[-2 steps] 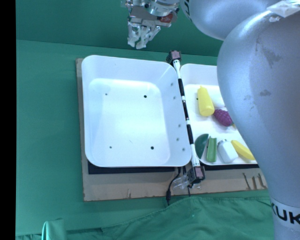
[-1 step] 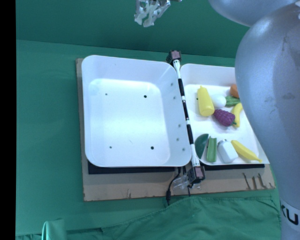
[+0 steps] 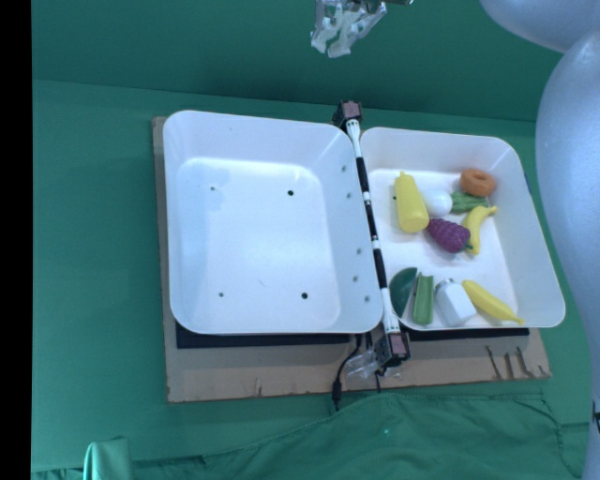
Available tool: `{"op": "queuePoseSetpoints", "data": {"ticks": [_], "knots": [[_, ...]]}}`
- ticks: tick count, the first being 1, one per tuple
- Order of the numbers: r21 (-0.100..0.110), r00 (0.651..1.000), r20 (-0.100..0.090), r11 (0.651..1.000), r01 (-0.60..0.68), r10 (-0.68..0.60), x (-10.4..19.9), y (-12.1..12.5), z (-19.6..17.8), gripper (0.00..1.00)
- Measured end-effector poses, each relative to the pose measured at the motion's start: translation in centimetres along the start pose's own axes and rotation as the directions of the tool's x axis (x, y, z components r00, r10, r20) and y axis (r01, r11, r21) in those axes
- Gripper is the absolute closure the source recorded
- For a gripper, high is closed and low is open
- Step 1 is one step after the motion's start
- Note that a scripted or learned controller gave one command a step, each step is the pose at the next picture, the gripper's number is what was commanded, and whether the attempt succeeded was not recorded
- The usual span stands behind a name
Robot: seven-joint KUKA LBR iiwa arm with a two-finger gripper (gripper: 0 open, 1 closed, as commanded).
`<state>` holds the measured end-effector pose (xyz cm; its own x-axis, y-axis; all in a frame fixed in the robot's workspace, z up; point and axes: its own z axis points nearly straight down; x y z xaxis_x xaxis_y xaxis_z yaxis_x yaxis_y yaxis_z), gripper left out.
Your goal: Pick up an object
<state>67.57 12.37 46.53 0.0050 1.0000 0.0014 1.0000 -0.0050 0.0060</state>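
Nearest me, I am seeing a green plastic wedge (image 3: 404, 290), a green stick (image 3: 424, 299), a white block (image 3: 455, 304) and a long yellow toy (image 3: 491, 302) lying at the near end of the right white bin (image 3: 539, 253). Farther along that bin are sitting a purple grape bunch (image 3: 449, 234), a yellow bottle (image 3: 410, 202) and an orange ring (image 3: 478, 181). Beyond the bin, the gripper (image 3: 345, 28) is hanging high; I am seeing nothing in it, so picking is all ahead.

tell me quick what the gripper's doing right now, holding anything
gripper: raised at the top edge of the view, above and behind the bins, nothing visibly held; open or shut cannot be told.
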Motion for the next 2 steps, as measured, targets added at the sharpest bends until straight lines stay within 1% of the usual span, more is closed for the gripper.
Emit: {"op": "queuePoseSetpoints", "data": {"ticks": [1,2], "knots": [[-0.001,1.0,0.002,1.0,0.004,-0.004,1.28,2.5,1.44,1.0],[0.0,1.0,0.001,1.0,0.003,-0.003,1.23,2.43,1.32,0.0]]}}
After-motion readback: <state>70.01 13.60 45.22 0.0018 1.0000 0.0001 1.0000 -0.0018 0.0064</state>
